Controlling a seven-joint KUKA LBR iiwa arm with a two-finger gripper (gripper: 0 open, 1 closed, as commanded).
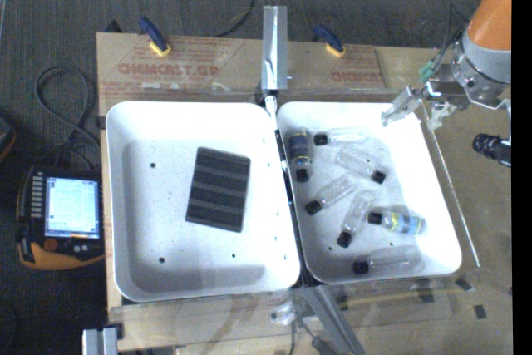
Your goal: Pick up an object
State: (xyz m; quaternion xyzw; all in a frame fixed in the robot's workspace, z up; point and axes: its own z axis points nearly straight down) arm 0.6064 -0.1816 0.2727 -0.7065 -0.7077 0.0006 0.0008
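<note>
Dim, soft focus; white bins (pixel 116 179) slightly glaring

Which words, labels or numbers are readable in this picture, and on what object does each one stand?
"CHEMCAST GP": red print on the brown board behind the bins, faint.
Red print on the board's right part: too blurred.
Pendant screen: too small.
Bottle label: unreadable.

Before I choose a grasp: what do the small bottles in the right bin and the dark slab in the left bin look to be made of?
The small bottles look like clear plastic or glass with black caps: the white bin floor shows through them, with glints. The dark slab looks like matte black rubber or plastic, ribbed in bands, with no shine. Neither is certain from here.
</note>
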